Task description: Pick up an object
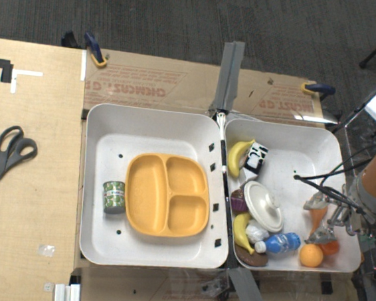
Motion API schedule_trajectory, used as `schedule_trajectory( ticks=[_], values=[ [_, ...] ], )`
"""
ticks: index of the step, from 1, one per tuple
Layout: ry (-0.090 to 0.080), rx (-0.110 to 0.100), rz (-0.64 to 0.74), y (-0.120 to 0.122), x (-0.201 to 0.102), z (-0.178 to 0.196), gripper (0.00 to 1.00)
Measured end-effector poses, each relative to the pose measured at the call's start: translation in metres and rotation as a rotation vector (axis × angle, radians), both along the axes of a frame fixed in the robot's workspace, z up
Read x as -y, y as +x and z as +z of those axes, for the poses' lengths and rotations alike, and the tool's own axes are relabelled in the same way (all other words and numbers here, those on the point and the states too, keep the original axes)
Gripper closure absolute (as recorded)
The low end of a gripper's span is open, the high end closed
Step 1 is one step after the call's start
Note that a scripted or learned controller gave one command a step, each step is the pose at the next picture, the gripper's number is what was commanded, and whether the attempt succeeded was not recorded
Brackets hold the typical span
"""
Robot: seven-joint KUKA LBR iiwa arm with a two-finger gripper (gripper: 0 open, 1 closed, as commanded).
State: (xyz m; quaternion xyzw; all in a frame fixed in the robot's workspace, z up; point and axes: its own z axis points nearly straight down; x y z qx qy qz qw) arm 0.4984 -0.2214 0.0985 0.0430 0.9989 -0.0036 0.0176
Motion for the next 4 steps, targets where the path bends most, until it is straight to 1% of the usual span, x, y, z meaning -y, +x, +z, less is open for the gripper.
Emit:
schedule_trajectory(
  ticks=[1,2,3,4],
  values=[
    [0.01,-0.02,-0.107,0.0092,-0.0014,-0.0051,0.0],
    [0.012,-0.03,-0.124,0.0148,-0.0012,-0.0076,0.0],
    [0.012,-0.031,-0.121,0.0158,-0.0018,-0.0006,1.0],
    [0.012,-0.029,-0.121,0.0164,-0.0019,-0.0001,0.0]
  ],
)
